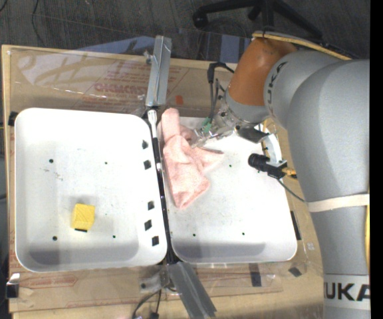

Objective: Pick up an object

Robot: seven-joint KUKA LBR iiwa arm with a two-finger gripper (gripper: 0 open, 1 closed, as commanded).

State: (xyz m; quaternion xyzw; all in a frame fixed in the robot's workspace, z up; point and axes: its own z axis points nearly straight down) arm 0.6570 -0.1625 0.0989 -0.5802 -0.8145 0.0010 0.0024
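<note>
Over the right bin [271, 244], my gripper [208, 133] sits at the far edge of a crumpled pink cloth [181, 165]; I cannot tell its state. Left bin [38, 131] holds a yellow block [83, 216]. Both rest on a plywood bench [78, 72] above dark carpet [78, 12].

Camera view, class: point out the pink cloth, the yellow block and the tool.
pink cloth [181, 168]: camera view, middle of its bunched folds.
yellow block [83, 216]: camera view, centre of its top face.
tool [203, 135]: camera view, its tip at the cloth's upper edge.
</note>
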